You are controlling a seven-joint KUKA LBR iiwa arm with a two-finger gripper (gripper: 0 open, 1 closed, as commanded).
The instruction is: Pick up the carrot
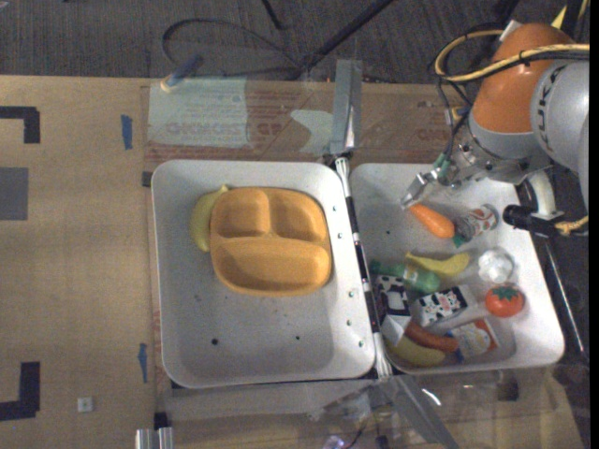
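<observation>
Hand hovers just above-left of carrot, apart.

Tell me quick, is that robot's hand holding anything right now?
Hand: it hangs just above the carrot in the right bin, with nothing seen in its grip; open or closed cannot be told.

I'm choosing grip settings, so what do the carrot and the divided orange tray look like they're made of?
The carrot looks like smooth moulded plastic, a toy: even orange colour, soft sheen, green cap at one end. The divided tray in the left bin also looks like hard plastic with a matte finish: uniform colour, rounded moulded ridges. Neither can be confirmed from look alone.
</observation>
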